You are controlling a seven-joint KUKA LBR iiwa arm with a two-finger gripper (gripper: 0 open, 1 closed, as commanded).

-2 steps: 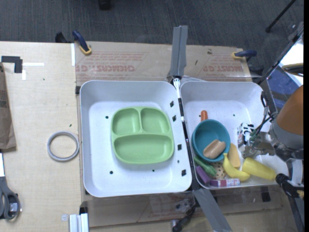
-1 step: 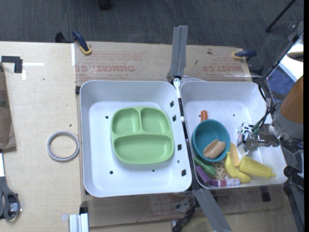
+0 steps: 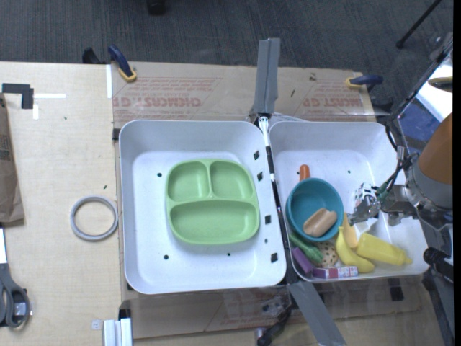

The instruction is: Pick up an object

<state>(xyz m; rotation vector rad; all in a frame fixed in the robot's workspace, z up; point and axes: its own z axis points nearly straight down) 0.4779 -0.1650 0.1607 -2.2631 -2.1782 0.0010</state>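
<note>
In the right bin [image 3: 338,139] a teal bowl [image 3: 311,199] holds a tan bread-like piece [image 3: 320,222]. A yellow banana [image 3: 350,249] lies just right of the bowl, with a second yellow item [image 3: 385,250] beside it. A small orange piece [image 3: 304,171] sits behind the bowl. Green [image 3: 308,251] and purple [image 3: 302,264] items and a small box [image 3: 337,271] lie at the bin's front. My gripper [image 3: 364,206] hangs low over the right bin, between the bowl's right rim and the bin's right wall, just above the banana's top end. Nothing shows in its grasp.
The left bin [image 3: 140,215] holds a green divided plate [image 3: 212,202]. A grey ring [image 3: 94,217] lies on the bench to the left, scissors [image 3: 13,305] at the bottom left corner. A metal divider bar [image 3: 267,78] runs between the bins. The arm [image 3: 432,186] covers the right wall.
</note>
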